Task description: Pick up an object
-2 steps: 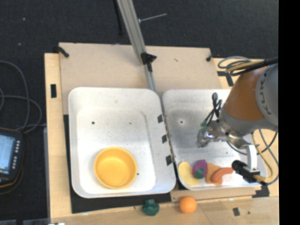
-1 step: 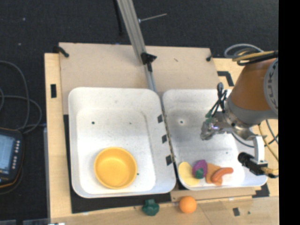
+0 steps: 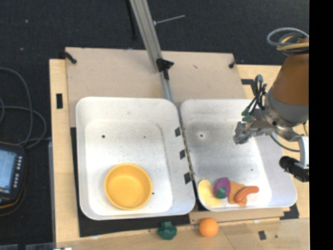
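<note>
Dark carpet surrounds my pale wooden bench (image 3: 119, 72), with a handheld screen (image 3: 9, 173) and black cables at nine o'clock. On the bench sit two shallow white bins side by side. At the left bin's (image 3: 93, 113) six o'clock rests a yellow bowl (image 3: 128, 186), upright and alone. A grey metal post (image 3: 148, 30) slants down from twelve o'clock to the seam between the bins. Off the bins, on the bench's front strip at six o'clock, lie a small green piece (image 3: 167, 230) and an orange ball (image 3: 208, 227), near each other but apart.

The right bin (image 3: 208, 119) keeps its load in a tight cluster at its own six o'clock: a yellow banana-like piece (image 3: 204, 190), a purple piece (image 3: 222, 183) with a green bit just beside it, and an orange-red sausage-shaped piece (image 3: 245, 192), all touching or nearly so.

My pincer (image 3: 242, 134) hangs over the right bin at about three o'clock of the bench, well apart from that cluster and up-frame of it. Whether it is open or closed I cannot tell; nothing is visible in it.

My judgement: no pickup is done. What is left is to choose a piece, likely from the cluster, travel toward six o'clock, descend, close and lift. Crowding there could spoil a clean grasp.
</note>
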Controlling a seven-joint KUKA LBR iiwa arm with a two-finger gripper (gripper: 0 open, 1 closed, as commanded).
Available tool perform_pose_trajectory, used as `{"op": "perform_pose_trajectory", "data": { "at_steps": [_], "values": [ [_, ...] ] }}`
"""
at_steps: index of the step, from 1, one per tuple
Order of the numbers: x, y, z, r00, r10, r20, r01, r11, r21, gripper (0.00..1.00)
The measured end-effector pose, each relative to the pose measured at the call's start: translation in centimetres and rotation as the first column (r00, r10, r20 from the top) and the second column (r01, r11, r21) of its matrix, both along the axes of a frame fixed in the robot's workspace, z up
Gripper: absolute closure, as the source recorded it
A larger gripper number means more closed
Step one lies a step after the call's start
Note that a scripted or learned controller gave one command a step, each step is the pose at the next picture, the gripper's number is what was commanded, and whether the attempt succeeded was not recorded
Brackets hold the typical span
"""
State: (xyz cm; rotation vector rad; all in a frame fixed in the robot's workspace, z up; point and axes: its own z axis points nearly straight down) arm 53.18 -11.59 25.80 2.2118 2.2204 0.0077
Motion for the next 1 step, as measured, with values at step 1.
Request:
{"op": "perform_pose_trajectory", "data": {
  "at_steps": [1],
  "values": [
    [0.14, 5.39, -0.35, 1.0, 0.003, -0.007, -0.003, 1.0, 0.002, 1.0]
  ]
}}
